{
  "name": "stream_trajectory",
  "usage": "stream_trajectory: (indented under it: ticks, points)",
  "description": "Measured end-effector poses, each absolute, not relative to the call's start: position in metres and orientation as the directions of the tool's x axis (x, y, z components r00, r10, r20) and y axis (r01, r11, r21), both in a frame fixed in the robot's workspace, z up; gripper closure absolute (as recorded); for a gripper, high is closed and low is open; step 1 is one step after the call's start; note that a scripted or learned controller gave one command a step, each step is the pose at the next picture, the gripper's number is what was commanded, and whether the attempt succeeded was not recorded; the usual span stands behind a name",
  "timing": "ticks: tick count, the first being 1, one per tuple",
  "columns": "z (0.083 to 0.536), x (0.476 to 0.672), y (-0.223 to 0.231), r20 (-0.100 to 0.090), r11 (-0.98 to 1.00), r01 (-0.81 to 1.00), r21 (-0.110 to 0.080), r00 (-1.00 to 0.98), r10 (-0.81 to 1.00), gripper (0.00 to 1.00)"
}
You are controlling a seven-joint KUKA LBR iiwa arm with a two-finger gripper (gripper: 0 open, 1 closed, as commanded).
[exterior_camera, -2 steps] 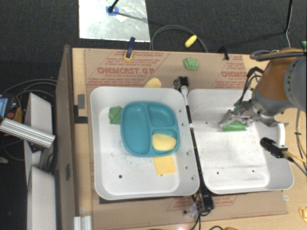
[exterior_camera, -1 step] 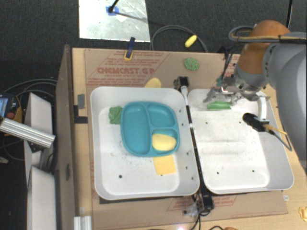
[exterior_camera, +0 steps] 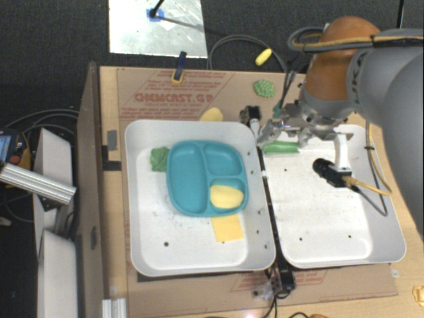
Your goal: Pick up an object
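Observation:
My gripper (exterior_camera: 286, 132) hangs over the far left corner of the right bin (exterior_camera: 344, 237). Directly below it, a green bean-like stick (exterior_camera: 281, 149) lies flat on the bin floor, close against the gripper; whether it is held cannot be made out. In the left bin (exterior_camera: 142, 244) sits a blue divided plate (exterior_camera: 195, 174) with a yellow lemon-shaped piece (exterior_camera: 226, 196) in its near right compartment. A flat yellow slice (exterior_camera: 228, 228) lies just in front of the plate. A green leaf (exterior_camera: 159, 158) pokes out at the plate's left edge.
Behind the bins, on the cardboard, lie a pale yellow piece (exterior_camera: 212, 115), a green round piece (exterior_camera: 264, 88) and a small yellow piece (exterior_camera: 264, 57). A foil sheet (exterior_camera: 159, 18) lies at the far back. The arm's grey and orange body (exterior_camera: 358, 65) looms over the right bin's far side.

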State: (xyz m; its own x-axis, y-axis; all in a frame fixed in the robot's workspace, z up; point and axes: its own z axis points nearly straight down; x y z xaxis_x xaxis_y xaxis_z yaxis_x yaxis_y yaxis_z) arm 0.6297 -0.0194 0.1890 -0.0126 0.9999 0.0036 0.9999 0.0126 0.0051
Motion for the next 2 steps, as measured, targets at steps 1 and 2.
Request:
stream_trajectory:
  ticks: [1,2]
  points:
    - [0.199,0.598,0.006,0.002,0.008,1.0,0.0,-0.008,1.0,1.0]
    - [0.216,0.617,-0.017,-0.001,0.0,1.0,0.004,0.0,1.0,1.0]
